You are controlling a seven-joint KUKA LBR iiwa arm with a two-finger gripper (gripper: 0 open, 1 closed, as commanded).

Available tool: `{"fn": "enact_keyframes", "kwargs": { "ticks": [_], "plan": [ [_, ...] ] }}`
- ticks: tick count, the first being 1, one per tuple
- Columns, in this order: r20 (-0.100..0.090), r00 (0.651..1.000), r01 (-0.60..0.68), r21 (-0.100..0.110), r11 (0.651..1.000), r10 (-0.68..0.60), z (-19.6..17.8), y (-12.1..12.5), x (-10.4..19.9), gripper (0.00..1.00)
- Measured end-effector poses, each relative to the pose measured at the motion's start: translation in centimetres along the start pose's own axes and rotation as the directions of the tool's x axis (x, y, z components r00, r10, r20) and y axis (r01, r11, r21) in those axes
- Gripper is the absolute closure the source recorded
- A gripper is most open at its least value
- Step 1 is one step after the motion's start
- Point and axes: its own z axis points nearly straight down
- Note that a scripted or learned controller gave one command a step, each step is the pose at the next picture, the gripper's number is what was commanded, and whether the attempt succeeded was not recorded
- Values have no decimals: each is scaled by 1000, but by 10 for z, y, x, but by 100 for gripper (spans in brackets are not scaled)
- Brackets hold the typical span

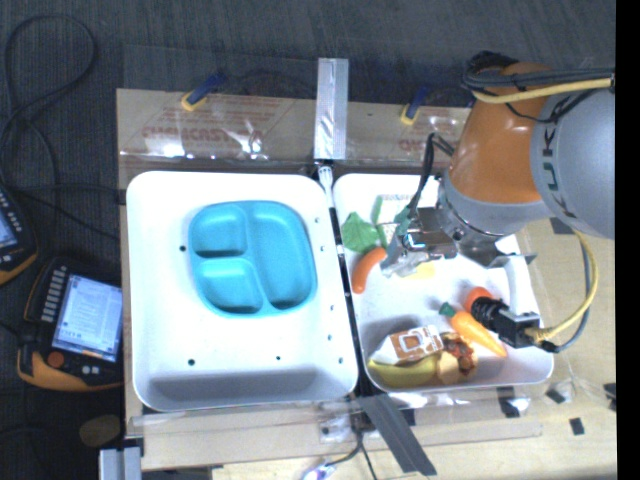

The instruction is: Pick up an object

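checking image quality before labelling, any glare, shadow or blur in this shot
Camera view: glare streaks the clear plastic sheet behind the bins; a soft shadow darkens the left bin's near wall; the arm shades the right bin around the gripper, which looks slightly soft; the blue divided plate is evenly lit and sharp.

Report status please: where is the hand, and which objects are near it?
Hand low in right white bin, fingers' state unclear. Small orange toy carrot with green leafy top just left of it. Nothing seen held. Yellow toy banana near front wall.
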Motion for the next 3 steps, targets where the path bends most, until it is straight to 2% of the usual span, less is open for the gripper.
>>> {"fn": "enact_keyframes", "kwargs": {
  "ticks": [1,2,3],
  "plan": [
    [-1,977,212,0,977,-212,21,-14,-11,100],
    [-1,977,212,0,977,-212,21,-14,-11,0],
    [0,988,-157,2,988,157,70,44,-19,0]
  ]
}}
